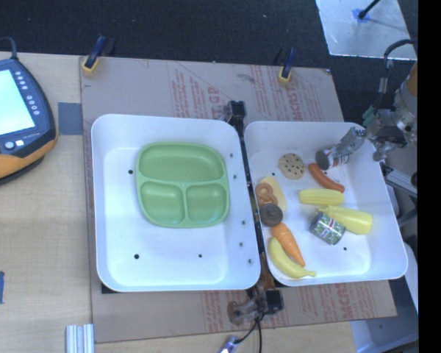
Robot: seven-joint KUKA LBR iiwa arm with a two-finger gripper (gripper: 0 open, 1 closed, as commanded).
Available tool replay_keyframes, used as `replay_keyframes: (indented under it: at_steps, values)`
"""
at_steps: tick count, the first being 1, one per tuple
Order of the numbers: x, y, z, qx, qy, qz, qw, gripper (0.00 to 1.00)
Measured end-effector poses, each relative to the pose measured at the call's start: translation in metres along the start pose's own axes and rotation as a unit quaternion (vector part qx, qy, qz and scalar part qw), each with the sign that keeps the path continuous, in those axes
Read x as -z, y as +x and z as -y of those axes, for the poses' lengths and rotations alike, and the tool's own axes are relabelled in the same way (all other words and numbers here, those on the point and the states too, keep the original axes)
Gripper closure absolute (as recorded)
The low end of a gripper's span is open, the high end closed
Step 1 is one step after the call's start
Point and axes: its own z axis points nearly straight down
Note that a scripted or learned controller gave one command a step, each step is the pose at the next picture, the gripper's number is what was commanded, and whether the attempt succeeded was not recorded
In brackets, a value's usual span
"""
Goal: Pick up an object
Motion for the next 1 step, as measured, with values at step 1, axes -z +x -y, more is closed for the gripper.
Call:
replay_keyframes:
  at_steps: [1]
  values:
    - [-0.1342, -0.0217, -0.0557, 0.001, 0.0, 0.001, 1.0, 0.0]
